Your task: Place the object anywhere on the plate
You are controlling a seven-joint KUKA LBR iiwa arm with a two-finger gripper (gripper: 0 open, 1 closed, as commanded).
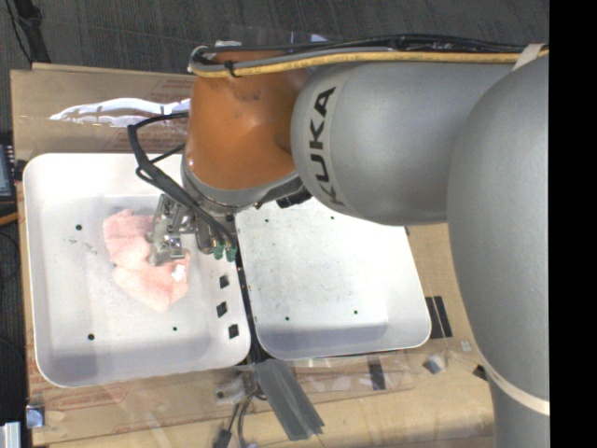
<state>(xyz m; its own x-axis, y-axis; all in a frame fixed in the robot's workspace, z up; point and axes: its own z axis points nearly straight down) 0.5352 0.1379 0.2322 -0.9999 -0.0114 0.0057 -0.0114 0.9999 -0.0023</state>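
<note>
Pink, the soft object (145, 259) lay in the left bin (56, 343), and my gripper (173, 245) was low over its right part. I could not tell how wide it stood or whether it held anything. I judged a central, deep grasp before lifting was best. "KUKA" was readable on the arm (373, 147).

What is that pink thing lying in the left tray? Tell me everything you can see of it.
The pink thing is a pale, flat, irregular piece with soft, uneven edges, somewhat translucent, like thin plastic or cloth; its exact material cannot be told. It lies flat on the floor of the left bin, toward the bin's middle and upper part. The gripper stands over its right side, hiding part of it; whether the two touch cannot be made out.
</note>
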